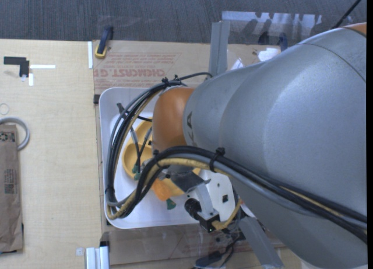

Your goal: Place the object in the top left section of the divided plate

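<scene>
We see the arm (280, 139) lowered over the yellow divided plate (129, 160) in the white bin (108, 122). Placement remains unconfirmed; we cannot tell the gripper's state.

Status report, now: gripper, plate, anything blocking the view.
Arm low over the left white bin, gripper hidden beneath it. Yellow divided plate partly visible, sections unreadable; orange item at its near edge. Black cables cross the plate.
</scene>
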### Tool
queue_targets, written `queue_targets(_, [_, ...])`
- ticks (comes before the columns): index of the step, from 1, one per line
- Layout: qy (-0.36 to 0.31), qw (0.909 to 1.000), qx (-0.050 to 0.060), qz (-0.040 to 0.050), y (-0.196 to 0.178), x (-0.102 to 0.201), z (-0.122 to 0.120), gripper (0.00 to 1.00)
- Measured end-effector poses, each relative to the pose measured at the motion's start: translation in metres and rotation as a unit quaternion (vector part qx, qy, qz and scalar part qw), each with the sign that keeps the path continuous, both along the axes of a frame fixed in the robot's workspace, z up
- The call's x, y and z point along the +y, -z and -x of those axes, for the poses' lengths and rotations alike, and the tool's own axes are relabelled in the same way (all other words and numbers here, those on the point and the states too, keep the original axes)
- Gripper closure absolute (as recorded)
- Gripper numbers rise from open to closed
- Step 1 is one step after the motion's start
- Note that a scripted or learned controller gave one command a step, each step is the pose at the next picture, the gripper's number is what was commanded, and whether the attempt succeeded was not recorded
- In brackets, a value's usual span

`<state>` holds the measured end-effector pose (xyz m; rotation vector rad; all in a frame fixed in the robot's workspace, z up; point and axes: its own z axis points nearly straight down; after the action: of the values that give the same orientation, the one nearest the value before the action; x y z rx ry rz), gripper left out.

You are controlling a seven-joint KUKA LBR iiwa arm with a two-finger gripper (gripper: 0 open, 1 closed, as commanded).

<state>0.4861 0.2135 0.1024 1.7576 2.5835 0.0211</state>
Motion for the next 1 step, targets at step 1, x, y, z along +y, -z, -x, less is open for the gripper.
queue_targets(1, [0.235, 0.9718, 0.016, -0.0025, 0.0107, -0.0388, -0.0696, 1.0])
